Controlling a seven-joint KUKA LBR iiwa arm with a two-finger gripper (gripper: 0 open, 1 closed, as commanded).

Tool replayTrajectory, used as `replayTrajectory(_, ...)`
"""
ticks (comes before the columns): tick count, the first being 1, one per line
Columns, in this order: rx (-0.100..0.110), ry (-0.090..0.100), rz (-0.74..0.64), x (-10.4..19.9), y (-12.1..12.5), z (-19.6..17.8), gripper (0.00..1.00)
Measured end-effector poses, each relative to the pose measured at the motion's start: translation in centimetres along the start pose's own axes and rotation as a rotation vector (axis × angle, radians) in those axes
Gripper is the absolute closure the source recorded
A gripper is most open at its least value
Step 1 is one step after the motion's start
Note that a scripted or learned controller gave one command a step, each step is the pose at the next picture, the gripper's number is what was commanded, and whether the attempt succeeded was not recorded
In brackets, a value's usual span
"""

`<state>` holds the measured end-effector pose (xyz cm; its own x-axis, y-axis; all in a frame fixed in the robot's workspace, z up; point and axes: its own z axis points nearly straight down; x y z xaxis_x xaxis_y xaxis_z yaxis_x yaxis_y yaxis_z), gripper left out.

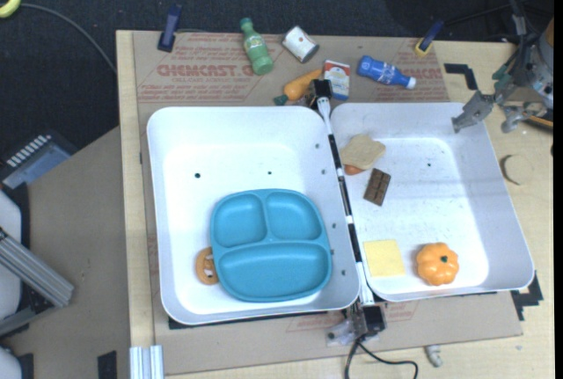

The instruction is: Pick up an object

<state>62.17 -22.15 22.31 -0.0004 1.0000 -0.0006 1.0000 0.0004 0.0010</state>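
A: Where's the gripper [472, 111]?
B: At two o'clock, above the right bin's [493, 193] far corner; whether it's clenched, I can't tell.
A: And things to pick?
B: Pumpkin [437, 263] at five o'clock beside the yellow cheese slice [383, 258]; chocolate bar [377, 186] near centre, just below the bread [361, 150].

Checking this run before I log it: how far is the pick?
Done: nothing looks picked. The pumpkin, yellow cheese slice, chocolate bar and bread slice all lie in the right bin; the blue tray sits in the left bin. In hand: the gripper sits at the right bin's far corner with nothing visibly between its fingers. Left: approach, grasp, lift.
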Motion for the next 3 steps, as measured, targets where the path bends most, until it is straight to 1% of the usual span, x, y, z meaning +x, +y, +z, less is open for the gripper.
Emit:
replayTrajectory(1, 0.003, 0.002, -0.002, 5.0, 1.3, 7.3, 0.00)
replayTrajectory(2, 0.003, 0.002, -0.001, 11.5, 2.1, 9.2, 0.00)
replayTrajectory(3, -0.005, -0.002, 0.003, 12.7, -1.3, 11.9, 0.00)
